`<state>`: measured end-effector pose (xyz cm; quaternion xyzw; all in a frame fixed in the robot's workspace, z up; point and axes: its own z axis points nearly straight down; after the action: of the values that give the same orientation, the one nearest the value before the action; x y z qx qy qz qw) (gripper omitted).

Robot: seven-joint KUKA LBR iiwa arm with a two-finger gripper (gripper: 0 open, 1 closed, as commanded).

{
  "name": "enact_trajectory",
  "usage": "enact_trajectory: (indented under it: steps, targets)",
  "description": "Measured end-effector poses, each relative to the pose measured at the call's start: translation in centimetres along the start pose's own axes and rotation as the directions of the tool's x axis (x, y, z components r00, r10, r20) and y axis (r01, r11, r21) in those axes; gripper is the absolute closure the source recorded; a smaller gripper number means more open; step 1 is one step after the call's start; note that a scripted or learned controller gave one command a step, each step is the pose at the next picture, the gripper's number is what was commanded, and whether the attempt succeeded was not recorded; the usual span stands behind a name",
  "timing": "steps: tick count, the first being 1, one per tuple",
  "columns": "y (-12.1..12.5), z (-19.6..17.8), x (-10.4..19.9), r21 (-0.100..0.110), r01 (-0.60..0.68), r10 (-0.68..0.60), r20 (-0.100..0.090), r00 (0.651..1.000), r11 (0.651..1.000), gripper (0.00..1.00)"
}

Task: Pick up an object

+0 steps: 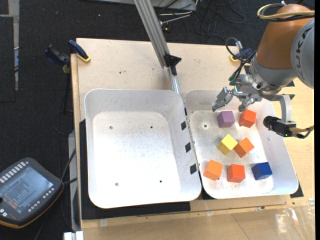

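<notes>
Right bin (282, 184) holds perhaps seven cubes (236, 173)

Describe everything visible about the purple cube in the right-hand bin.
The small purple cube looks like a matte, solid-coloured block with plain faces and crisp edges. It sits flat on the floor of the right white bin, near the far end, turned slightly askew to the bin's walls. An orange cube lies just to its right, close by but apart, and a yellow cube sits nearer the camera. The gripper hangs just beyond it; whether it touches the cube cannot be told.
</notes>
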<state>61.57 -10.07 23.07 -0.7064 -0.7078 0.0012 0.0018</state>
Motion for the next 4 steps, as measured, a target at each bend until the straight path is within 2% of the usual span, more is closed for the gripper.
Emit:
enact_trajectory:
  steps: [1,2,4]
  targets:
    - [0.1,-0.3,0.0,-0.004,-0.001,0.001,0.001,1.000,1.000,0.00]
    - [0.3,6.1,0.0,0.002,-0.002,0.002,0.001,1.000,1.000,0.00]
    - [0.0,13.8,0.1,-0.001,-0.002,0.002,0.001,1.000,1.000,0.00]
